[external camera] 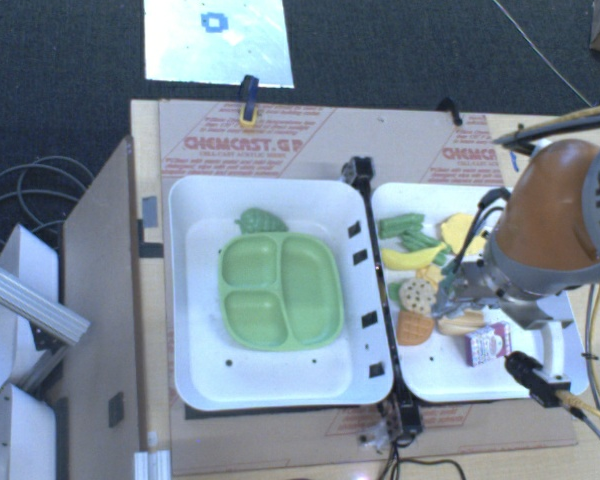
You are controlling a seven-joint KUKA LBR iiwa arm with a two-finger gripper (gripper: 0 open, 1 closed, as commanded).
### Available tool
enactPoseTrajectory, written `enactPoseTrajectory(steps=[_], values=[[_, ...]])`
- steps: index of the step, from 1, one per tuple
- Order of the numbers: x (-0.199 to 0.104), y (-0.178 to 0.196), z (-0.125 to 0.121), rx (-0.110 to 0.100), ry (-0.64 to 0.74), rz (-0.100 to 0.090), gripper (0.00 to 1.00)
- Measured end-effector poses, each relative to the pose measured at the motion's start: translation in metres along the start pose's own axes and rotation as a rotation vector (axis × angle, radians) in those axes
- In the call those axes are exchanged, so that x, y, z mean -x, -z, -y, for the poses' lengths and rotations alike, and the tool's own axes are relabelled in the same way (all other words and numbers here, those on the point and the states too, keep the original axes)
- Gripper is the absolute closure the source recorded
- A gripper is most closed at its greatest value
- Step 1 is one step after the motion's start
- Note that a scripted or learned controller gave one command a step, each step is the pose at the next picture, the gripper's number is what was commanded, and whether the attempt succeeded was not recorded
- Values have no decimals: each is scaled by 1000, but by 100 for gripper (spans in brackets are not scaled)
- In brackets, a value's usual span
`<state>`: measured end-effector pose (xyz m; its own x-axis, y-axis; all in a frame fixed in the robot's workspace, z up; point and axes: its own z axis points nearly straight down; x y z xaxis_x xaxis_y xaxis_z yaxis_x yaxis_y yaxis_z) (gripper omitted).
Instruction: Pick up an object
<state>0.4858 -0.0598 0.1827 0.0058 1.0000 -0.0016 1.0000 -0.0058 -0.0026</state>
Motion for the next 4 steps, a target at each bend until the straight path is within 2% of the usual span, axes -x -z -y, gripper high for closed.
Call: enactPoseTrajectory(steps=[1, 2, 3, 4], values=[[-100, 47, -20, 9, 20, -6, 100], [-206, 71, 2, 5, 22, -7, 100], [-124, 43, -34, 3, -1, 2, 100], [-246, 76, -62, 9, 21, -8, 100]])
